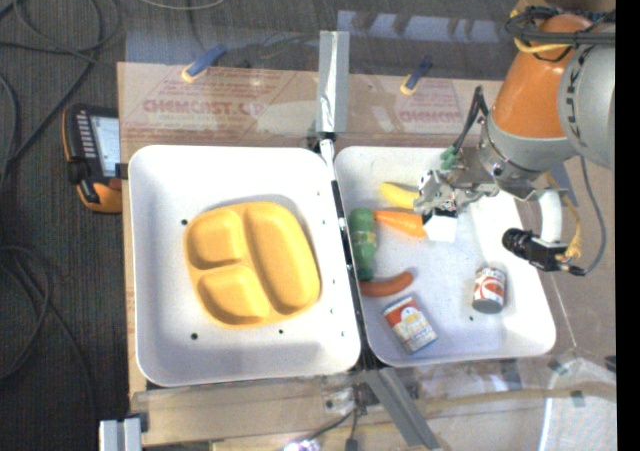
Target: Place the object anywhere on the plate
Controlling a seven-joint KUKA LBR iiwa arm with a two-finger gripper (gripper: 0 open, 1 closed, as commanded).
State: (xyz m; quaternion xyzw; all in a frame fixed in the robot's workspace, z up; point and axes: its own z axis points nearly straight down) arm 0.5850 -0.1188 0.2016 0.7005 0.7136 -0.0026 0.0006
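We see the claw low in the right bin, over the carrot's thick end; we cannot tell its state. The yellow sectioned plate lies in the left bin.

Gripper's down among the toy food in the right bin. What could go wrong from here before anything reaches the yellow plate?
1. The gripper sits where the carrot and banana crowd together, so it may nudge or catch the wrong one.
2. The plate lies in the other bin, across the divider; a weak grasp could drop there.
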